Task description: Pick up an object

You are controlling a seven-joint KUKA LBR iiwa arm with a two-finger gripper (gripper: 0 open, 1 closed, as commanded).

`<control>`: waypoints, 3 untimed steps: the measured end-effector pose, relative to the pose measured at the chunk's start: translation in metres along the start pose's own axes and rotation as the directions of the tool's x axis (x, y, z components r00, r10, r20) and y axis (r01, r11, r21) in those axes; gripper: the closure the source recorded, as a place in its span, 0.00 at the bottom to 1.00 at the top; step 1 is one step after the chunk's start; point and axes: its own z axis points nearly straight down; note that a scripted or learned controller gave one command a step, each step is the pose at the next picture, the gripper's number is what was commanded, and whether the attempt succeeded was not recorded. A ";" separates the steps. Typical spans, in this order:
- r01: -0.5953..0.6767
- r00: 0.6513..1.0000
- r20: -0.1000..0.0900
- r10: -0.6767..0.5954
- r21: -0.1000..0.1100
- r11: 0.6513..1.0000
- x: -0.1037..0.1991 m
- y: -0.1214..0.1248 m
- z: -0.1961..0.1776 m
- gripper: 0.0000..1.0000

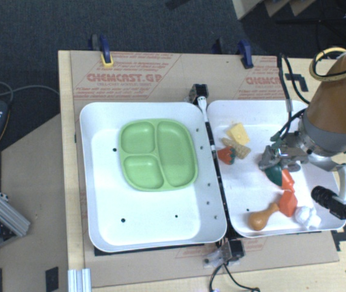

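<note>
gripper: the gripper [274, 160] sits low over the right bin [252, 117], right-centre of the frame, arm coming in from the right edge.
fingers: cannot tell whether spread or pressed together; the metal parts blur into one dark cluster from this angle.
nearest object: a dark green piece [275, 175] lies directly under and just below the gripper in the frame, touching or nearly touching it; contact not readable.
key relation: the green piece is offset slightly toward the lower edge of the frame from the gripper tip, so the grab likely turns on a small shift that way or a straight descent.
neighbour: an orange-red piece [287, 179] lies just beside the green one on its right, long axis running down the frame; crowding risk, my guess.
other objects, right bin: a yellow block [239, 134] and a small red item [225, 156] sit left of the gripper, near the bin divider; a tan drumstick-shaped toy [262, 217] lies at lower centre of that bin, long axis tilted up to the right; a white crumpled item [307, 217] lies at the lower right corner.
left bin: the left bin [100, 181] holds a green divided plate [159, 155], well apart from the gripper.
held: nothing visibly between the fingers.
task state: pick not yet done, by my reading.
</note>
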 end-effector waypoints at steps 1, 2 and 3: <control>0.000 1.000 0.000 0.000 0.001 1.000 0.000 0.001 -0.026 1.00; 0.004 1.000 -0.003 -0.004 0.007 1.000 0.060 -0.003 -0.022 1.00; 0.004 1.000 -0.002 -0.004 0.002 1.000 0.109 0.015 -0.021 1.00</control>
